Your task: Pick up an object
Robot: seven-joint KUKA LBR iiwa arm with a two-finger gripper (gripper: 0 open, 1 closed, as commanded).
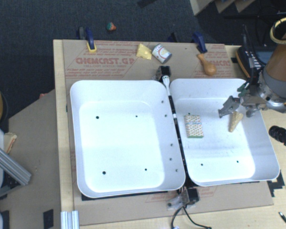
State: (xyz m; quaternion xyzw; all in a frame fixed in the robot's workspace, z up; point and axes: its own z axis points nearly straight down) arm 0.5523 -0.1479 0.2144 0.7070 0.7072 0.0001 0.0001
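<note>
Smooth, faintly glossy white plastic bins point(119, 142); matt brown cardboard sheet point(114, 60) beneath them.

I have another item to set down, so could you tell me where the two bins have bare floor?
The left white bin is bare throughout. In the right white bin, the front half is free; the patterned rectangular packet, beige cone-shaped piece and grey gripper crowd the back.

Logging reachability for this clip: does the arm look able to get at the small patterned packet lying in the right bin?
Probably yes. The patterned packet lies flat on the right bin floor with nothing over it, the end effector hangs over the same bin, and only a cone-shaped piece lies nearby, apart from it.
</note>
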